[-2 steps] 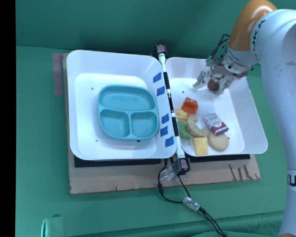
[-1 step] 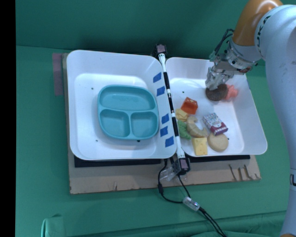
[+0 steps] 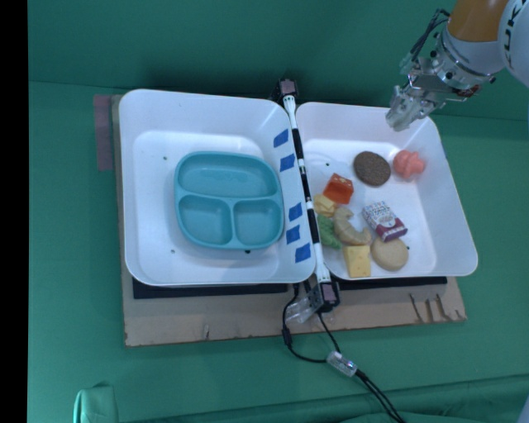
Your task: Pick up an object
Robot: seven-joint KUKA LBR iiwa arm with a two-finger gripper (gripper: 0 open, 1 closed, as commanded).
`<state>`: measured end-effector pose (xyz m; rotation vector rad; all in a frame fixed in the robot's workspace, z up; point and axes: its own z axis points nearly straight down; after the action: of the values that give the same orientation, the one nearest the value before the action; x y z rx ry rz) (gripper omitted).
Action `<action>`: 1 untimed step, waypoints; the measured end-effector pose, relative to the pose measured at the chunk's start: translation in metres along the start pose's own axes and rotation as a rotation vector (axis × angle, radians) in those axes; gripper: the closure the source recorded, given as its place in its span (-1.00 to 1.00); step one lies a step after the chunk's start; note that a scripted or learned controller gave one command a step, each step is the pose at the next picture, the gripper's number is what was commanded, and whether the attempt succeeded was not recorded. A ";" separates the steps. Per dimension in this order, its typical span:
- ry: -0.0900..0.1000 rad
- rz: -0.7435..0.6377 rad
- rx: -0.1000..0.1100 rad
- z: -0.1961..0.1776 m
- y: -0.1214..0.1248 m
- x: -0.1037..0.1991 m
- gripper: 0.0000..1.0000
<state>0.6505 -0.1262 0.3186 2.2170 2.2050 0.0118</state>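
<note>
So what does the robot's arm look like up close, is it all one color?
No. The arm is grey, with a bright orange band just above the wrist. Below that sits a silvery metal gripper with grey fingers, and thin dark cables loop along its side.

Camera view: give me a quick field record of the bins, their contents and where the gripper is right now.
left bin: holds a teal divided plate
right bin: toy food pieces
far pieces: brown cookie, pink piece
middle pieces: orange-red block, red-and-white carton
near pieces: yellow cheese square, tan round cracker
gripper: above the right bin's far edge, nothing visibly held
fingers: cannot tell
</note>
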 end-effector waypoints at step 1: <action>-0.001 0.000 0.001 0.000 0.000 0.000 -1.00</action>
<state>0.6504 -0.1264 0.3182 2.2174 2.2049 0.0103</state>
